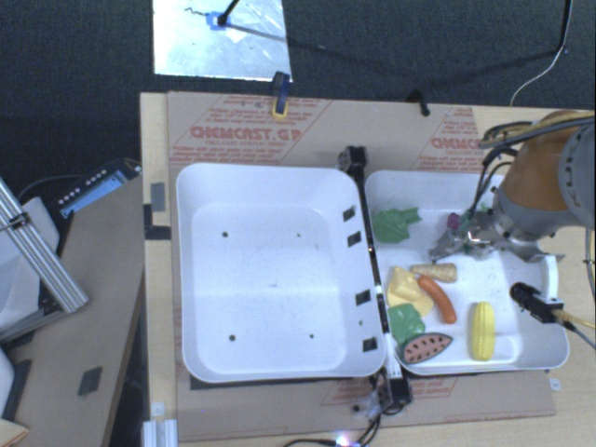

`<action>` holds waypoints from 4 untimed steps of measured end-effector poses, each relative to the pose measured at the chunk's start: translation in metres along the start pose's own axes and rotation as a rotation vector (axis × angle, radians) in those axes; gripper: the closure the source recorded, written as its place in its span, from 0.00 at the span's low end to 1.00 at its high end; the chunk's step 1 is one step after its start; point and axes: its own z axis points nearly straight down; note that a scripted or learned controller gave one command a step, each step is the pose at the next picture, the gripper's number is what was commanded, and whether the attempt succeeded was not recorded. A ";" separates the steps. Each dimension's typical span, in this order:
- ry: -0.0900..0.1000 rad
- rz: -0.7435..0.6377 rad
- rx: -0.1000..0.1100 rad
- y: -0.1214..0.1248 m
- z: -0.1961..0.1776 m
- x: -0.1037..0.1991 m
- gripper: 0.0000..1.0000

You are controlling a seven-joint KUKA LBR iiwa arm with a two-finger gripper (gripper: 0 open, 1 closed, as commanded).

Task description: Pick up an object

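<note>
Arm: your grey-and-orange arm (549, 180) reaches into the right bin (535, 357).
Gripper: the gripper (451, 247) sits low just above a tan piece (435, 271); grip state cannot be told (too small to read).
Objects: orange carrot (437, 299), yellow corn (481, 330), watermelon slice (426, 346), green leaf (395, 223).
Left bin (270, 273): white.

Even bright light, soft focus, perhaps slight glare.

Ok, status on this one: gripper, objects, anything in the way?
Gripper low in right bin, nothing visibly held. Tan piece just below it. Orange carrot, yellow corn close by.
</note>
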 end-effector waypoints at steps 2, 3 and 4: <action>-0.002 0.001 -0.001 0.027 -0.001 -0.005 0.00; 0.001 -0.012 -0.006 0.058 -0.002 0.074 0.00; 0.004 -0.015 -0.016 0.060 -0.109 0.165 0.00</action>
